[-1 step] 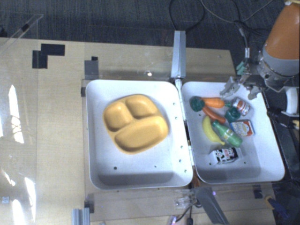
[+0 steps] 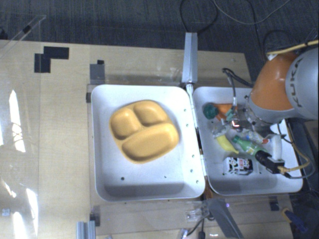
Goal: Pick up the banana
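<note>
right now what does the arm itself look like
The arm is bulky and rounded: a grey shell with dark lettering, and a wide orange band above the wrist. Thin dark cables run down to the small metallic pincer, where a tiny red light glows.

Pale wooden bench (image 2: 45,148), dark carpet floor (image 2: 99,14), loose black cables (image 2: 199,9)

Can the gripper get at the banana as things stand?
Probably yes: the gripper hangs in the right bin just above the banana, though the green bottle crowds its side.
</note>
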Robot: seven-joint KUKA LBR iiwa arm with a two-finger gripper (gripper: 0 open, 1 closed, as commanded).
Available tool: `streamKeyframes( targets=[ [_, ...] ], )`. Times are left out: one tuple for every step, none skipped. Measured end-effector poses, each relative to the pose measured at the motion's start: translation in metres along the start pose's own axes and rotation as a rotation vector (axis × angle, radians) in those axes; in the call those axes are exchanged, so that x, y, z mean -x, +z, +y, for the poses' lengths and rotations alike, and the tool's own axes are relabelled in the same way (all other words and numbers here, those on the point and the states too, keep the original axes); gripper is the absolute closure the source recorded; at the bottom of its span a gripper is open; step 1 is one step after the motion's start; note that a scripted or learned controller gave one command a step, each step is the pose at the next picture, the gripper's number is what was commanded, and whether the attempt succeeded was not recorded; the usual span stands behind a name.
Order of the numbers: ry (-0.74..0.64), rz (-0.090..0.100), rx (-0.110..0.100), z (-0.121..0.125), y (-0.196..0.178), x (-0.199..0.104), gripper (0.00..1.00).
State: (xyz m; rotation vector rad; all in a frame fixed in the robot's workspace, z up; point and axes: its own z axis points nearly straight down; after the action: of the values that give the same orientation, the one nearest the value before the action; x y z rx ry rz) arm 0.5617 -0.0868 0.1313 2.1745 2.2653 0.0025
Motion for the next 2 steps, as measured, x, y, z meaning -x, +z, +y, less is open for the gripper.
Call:
streamKeyframes(
  targets=[
    [-0.101, -0.001, 0.008, -0.003, 0.043, 0.004, 0.0],
    [-0.103, -0.001, 0.016, -0.001, 0.03, 0.003, 1.0]
  ],
)
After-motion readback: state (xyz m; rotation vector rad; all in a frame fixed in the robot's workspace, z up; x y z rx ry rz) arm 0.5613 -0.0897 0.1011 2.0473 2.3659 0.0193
